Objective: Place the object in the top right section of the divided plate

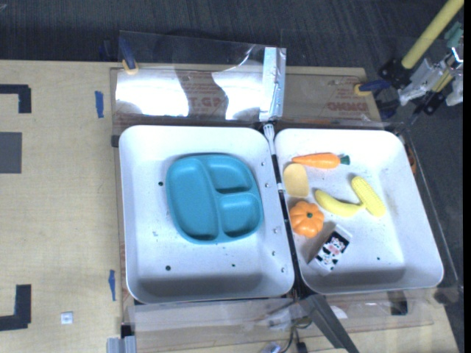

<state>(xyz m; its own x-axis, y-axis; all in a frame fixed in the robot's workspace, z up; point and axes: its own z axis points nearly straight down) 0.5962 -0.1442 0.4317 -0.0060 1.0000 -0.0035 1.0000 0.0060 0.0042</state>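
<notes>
Nothing here lets me tell whether the gripper is released or clenched. At the 2 o'clock corner of the view, off the bench, a yellow rod slants over some white and grey hardware; what that hardware is cannot be made out.

Going inward from that side, the right bin holds six toy items, clustered toward its 9 o'clock wall. A carrot lies crosswise at 12 o'clock of the cluster, with its green top pointing to 3 o'clock. Just below it, at 9 o'clock, a pale yellow rounded piece sits against the bin's inner wall. A banana lies in the middle, and an ear of corn slants just beside it at 3 o'clock, their ends touching or nearly so. A small orange pumpkin lies at 7 o'clock of the banana, close to the inner wall. At 6 o'clock of the group, apart from the rest, a little black-and-white carton lies tilted.

Which of these is the one to be moved cannot be told; all six lie in the right bin.

Across the divider at 9 o'clock, the left bin bears the blue divided plate near its middle. The plate's top right section is the small compartment at 1 o'clock of the plate, the one nearest the carrot and the yellow piece, but well apart from them.

Behind the left bin, at 12 o'clock, a clear plastic sheet catches glare.
</notes>
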